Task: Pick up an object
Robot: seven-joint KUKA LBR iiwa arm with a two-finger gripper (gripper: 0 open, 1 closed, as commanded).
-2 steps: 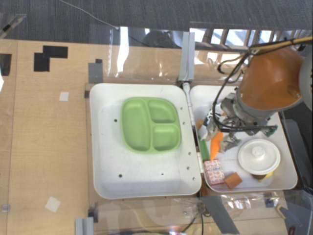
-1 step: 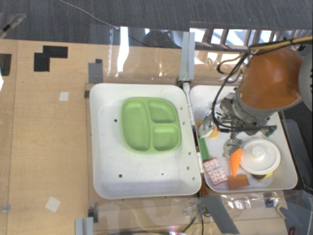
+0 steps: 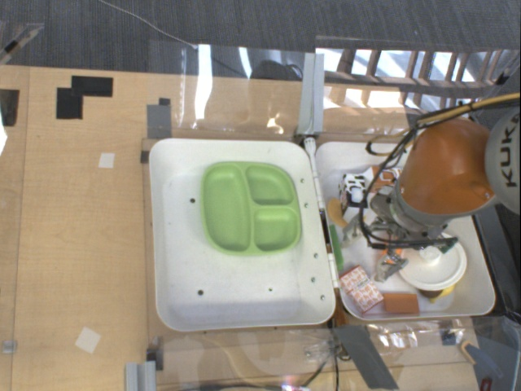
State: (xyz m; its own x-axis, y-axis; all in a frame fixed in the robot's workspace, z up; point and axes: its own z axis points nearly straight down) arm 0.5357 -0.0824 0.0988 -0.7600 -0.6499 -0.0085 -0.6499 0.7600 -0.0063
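Note:
The arm's orange band (image 3: pixel 444 168) and grey wrist hang over the right bin (image 3: pixel 352 155), hiding the gripper beneath them. Around the wrist lie several small objects: a black-and-white toy (image 3: pixel 353 188) at the upper left, a red-and-white checked packet (image 3: pixel 360 289) at the front, a brown block (image 3: pixel 400 303) beside it, and a white bowl (image 3: pixel 435 269) at the front right. A small orange piece (image 3: pixel 391 261) shows just under the wrist. I cannot see whether anything is between the fingers.
The left bin (image 3: pixel 175 300) holds a green divided plate (image 3: pixel 249 208) in its middle. A metal ridge (image 3: pixel 320 218) separates the two bins. Clear plastic walls rise behind the bins. The wooden bench (image 3: pixel 73 243) stretches to the left.

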